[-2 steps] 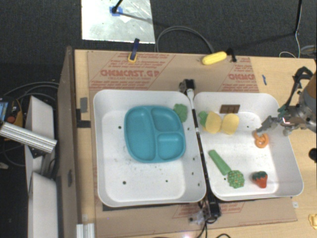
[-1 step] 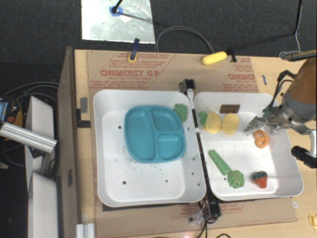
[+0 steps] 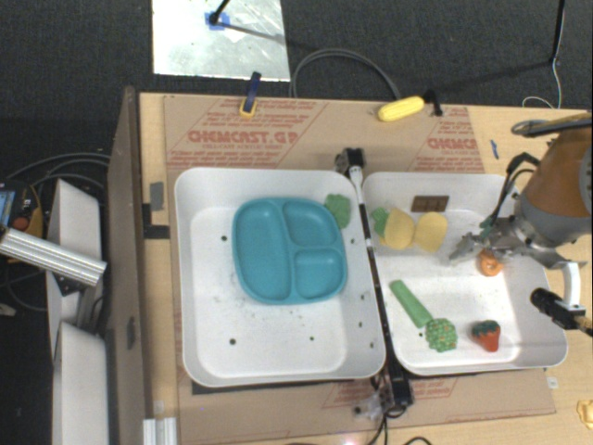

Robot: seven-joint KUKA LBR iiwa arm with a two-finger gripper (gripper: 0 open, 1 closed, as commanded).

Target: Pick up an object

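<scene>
My gripper (image 3: 479, 246) is low over the right bin (image 3: 519, 355), near its right wall, with the grey and orange arm coming in from the right. A small orange ball-like thing (image 3: 489, 266) lies just below and beside the gripper tip, touching it or nearly so. I cannot tell whether it is gripped. Left of the gripper lie two yellow rounded things (image 3: 398, 230) (image 3: 431, 233) and a brown block (image 3: 429, 204). Toward the front are a long green vegetable (image 3: 409, 302) with a knobbly green head (image 3: 441, 335) and a red piece (image 3: 486, 336).
The left bin (image 3: 208, 341) holds a blue divided plate (image 3: 287, 250) and a green lump (image 3: 338, 209) at its far right corner. A small green piece (image 3: 378, 219) sits by the divider. A yellow thing (image 3: 400, 109) lies on the cardboard behind the bins.
</scene>
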